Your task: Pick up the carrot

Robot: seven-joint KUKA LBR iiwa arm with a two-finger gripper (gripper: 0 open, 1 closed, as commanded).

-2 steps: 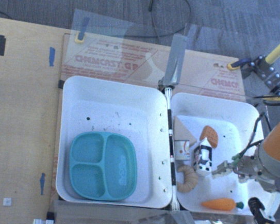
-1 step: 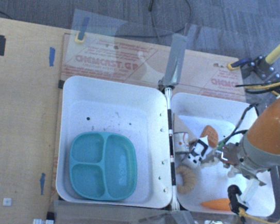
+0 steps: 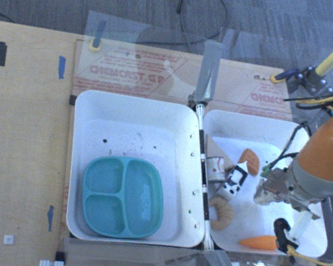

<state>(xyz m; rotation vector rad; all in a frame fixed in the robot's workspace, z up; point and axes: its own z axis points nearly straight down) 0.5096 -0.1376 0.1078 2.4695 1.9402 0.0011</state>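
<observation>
The carrot [image 3: 259, 241] is a small orange wedge lying flat near the front edge of the right bin [image 3: 259, 137]. My gripper [image 3: 267, 192] hangs over the middle of that bin, below the arm's orange band [image 3: 331, 154]. It is above and slightly behind the carrot, apart from it. Nothing shows in the gripper's grasp.
In the right bin, a tan ring-shaped piece [image 3: 222, 211] lies at the front left, a black-and-white object [image 3: 236, 177] near the middle left, and an orange-brown piece [image 3: 250, 158] behind it. The left bin [image 3: 95, 112] holds a teal divided plate [image 3: 123, 197]. Cables run at the back right.
</observation>
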